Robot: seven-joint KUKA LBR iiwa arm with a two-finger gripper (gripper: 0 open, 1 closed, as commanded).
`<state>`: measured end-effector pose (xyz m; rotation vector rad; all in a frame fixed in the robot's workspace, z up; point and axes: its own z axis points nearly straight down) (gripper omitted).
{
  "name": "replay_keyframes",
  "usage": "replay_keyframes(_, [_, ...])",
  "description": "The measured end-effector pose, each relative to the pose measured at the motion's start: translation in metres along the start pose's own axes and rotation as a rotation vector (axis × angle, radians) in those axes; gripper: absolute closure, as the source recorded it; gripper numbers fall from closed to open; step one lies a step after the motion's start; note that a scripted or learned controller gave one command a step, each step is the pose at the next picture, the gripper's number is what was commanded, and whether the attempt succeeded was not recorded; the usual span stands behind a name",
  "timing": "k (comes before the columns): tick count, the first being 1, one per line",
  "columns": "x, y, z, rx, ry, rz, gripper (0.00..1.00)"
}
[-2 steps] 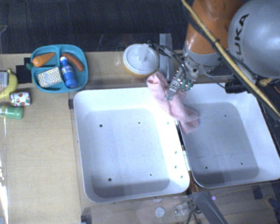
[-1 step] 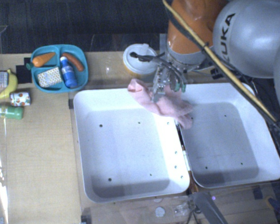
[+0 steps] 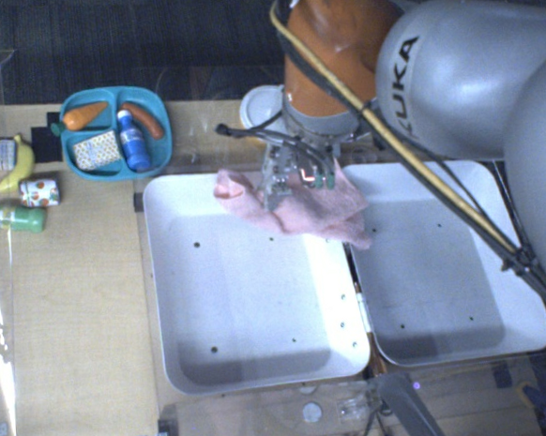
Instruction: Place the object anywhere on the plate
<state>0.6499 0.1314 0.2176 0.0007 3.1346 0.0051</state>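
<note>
The big grey arm [image 3: 469,84] comes in from the right of the frame, its orange band sitting at top centre, and the gripper [image 3: 298,177] hangs just below that, over the far edge where the two bins meet. A pink cloth [image 3: 301,210] is bunched up right under it. The fingers [image 3: 275,182] press down into the top of the cloth, and the fabric gathers around them, so they look clenched on it, though the tips themselves are buried in the folds and I can't make out the pinch clearly.

The cloth is spread across the upper right corner of the left bin [image 3: 251,299], with one small lobe poking out toward the upper left and a longer flap drooping over the divider toward the right bin [image 3: 448,283]. Most of it lies over the left bin's back rim.

Behind the gripper, at the top centre, a white round plate or bowl [image 3: 259,105] peeks out, half hidden by the wrist.

In the upper left of the frame, a blue divided tray [image 3: 158,137] rests on the tabletop [image 3: 65,323], holding toy food and a small blue bottle [image 3: 133,139]. Further left lie a banana [image 3: 19,164], a small can [image 3: 39,192] and a green bottle [image 3: 10,218] on its side.
</note>
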Motion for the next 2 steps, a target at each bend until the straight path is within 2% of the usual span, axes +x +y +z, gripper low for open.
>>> replay_keyframes(1, [0.0014,0.0524,-0.009,-0.001,-0.001,-0.002,1.0])
replay_keyframes(2, [0.0013,0.0521,-0.0092,-0.001,-0.001,-0.002,0.0])
